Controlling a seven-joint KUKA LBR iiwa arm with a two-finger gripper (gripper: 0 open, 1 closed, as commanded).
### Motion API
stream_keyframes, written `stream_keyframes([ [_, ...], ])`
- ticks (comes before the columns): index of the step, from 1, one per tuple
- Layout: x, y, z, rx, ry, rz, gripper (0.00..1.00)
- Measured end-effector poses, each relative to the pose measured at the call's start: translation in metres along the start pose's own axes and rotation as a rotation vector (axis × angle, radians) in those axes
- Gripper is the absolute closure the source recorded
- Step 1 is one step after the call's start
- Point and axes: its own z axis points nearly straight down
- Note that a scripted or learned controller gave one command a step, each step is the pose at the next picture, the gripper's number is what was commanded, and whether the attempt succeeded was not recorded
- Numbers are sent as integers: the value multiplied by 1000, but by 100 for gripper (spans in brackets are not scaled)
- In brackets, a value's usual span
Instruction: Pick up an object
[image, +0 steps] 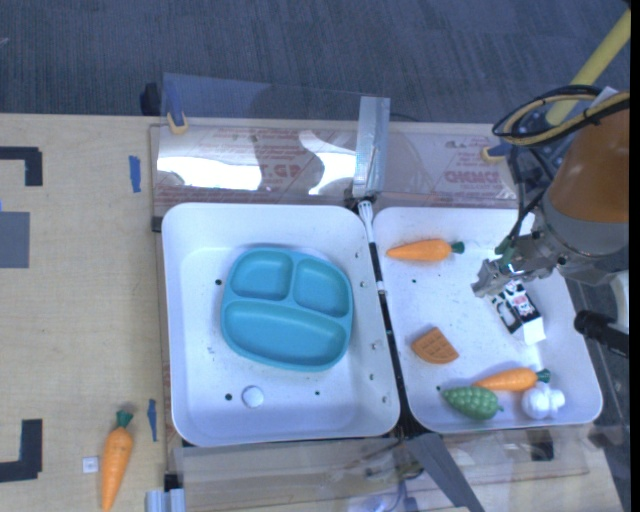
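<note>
While the arm (590, 190) reaches in from the right, its gripper (503, 277) hangs over the right bin (585, 345), near the far right side. I cannot tell if the gripper is open or closed. I see nothing in its grip.

Five small things lie in the right bin. A carrot (420, 250) lies near the far wall. It is orange with a little green top. It lies left to right, with the thin tip to the left and the green top to the right, toward the gripper.

A second carrot (508, 379) lies near the front wall. It also lies about left to right, tip to the left, and its right end is tipped up a bit. A white ball (543, 402) sits just beside its green end. A bumpy green veggie (470, 402) lies just beside its tip. The veggie is an oval with its long side going left to right.

An orange wedge (435, 347) lies flat near the middle of the bin, apart from the rest.

The left bin (190, 300) holds a blue plate (288, 307) with three parts and a small white disc (253, 397) near the front.

A third carrot (116, 458) lies on the bench (70, 300), left of the bins. Its green top points away and its tip points to the front.
</note>
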Motion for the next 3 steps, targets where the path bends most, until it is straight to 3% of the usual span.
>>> stream_keyframes([
  [1, -101, -5, -4, 4, -3, -354, 100],
  [2, -14, 35, 121, -2, -2, -469, 100],
  [3, -57, -5, 78, 3, -1, -829, 100],
])
